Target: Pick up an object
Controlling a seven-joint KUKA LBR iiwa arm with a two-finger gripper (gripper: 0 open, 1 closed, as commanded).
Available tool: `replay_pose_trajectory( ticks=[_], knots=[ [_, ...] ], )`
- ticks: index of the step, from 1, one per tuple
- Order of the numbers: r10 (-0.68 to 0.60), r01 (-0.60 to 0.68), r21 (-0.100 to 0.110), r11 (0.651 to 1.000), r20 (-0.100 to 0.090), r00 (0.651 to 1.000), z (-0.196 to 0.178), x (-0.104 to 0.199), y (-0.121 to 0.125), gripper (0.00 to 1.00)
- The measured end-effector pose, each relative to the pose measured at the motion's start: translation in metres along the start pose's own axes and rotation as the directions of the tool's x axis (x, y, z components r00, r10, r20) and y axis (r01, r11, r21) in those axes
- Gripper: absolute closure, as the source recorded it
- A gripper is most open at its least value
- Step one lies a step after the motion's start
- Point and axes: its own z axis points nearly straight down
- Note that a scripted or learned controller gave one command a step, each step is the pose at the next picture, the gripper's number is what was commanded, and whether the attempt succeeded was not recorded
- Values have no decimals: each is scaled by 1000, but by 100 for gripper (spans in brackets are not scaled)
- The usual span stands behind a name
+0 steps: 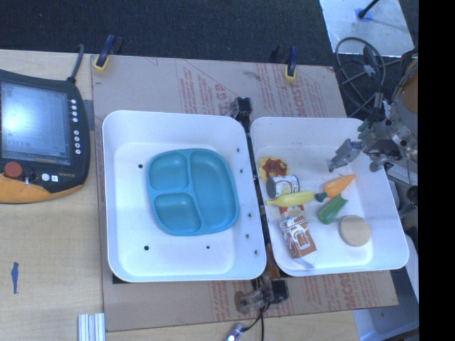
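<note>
Orange carrot point(339, 184) in right bin point(323, 265), hand point(357, 153) just above, open.

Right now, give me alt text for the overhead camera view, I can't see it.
The end effector hangs over the right bin, above an orange carrot, holding nothing. That bin also has a green vegetable, a yellow banana, a small can and a round bun. The left bin holds a blue divided plate.
</note>
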Motion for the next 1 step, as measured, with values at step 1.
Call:
replay_pose_trajectory(
  ticks=[1],
  knots=[
    [0, 0, 2, 1000, 1, 1000, 73, -30, 22, 0]
  ],
)
